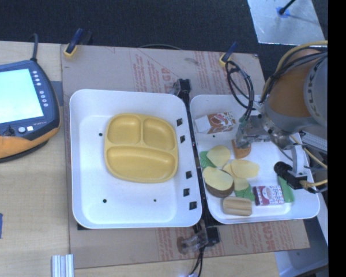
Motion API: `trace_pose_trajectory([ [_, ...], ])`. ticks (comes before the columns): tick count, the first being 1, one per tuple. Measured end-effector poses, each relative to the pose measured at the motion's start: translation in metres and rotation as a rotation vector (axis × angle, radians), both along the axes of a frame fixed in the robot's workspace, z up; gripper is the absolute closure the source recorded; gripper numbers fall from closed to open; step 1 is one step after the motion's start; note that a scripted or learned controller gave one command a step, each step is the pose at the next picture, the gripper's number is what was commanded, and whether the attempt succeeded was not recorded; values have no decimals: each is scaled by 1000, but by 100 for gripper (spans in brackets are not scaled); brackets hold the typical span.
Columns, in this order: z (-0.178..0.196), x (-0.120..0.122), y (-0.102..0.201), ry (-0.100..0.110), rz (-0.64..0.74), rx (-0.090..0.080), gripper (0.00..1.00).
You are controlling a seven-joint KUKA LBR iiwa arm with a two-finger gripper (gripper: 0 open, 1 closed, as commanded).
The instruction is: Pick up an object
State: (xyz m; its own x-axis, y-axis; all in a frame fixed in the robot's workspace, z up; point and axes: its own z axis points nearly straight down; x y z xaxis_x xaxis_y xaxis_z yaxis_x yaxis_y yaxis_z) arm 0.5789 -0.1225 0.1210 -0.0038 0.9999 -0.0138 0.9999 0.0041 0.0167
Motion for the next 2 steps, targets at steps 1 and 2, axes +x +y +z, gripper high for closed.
trace_pose_trajectory([
  [1, 0, 0, 0, 0, 2, -1, 0],
  [2, -30, 35, -18, 17, 2, 13, 0],
])
